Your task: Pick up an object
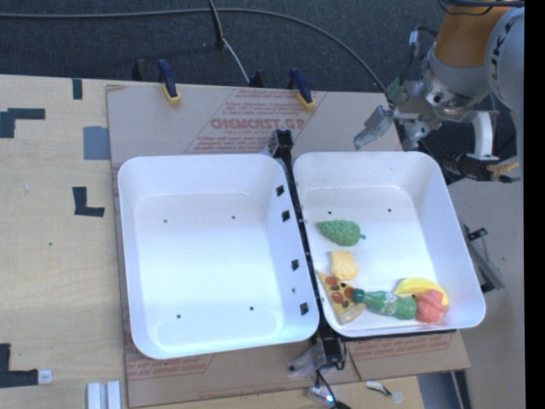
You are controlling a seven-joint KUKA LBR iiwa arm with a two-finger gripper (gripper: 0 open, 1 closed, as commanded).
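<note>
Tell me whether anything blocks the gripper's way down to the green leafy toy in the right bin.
Nothing visible does. The gripper hangs above the right bin's far rim, and the green leafy toy lies alone on the floor, apart from the yellow piece.

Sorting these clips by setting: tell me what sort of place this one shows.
Most likely a robotics lab bench set up for grasping trials: a robot arm over two white bins, toy food in the right one, a cardboard sheet held by clamps, and loose cables.
</note>
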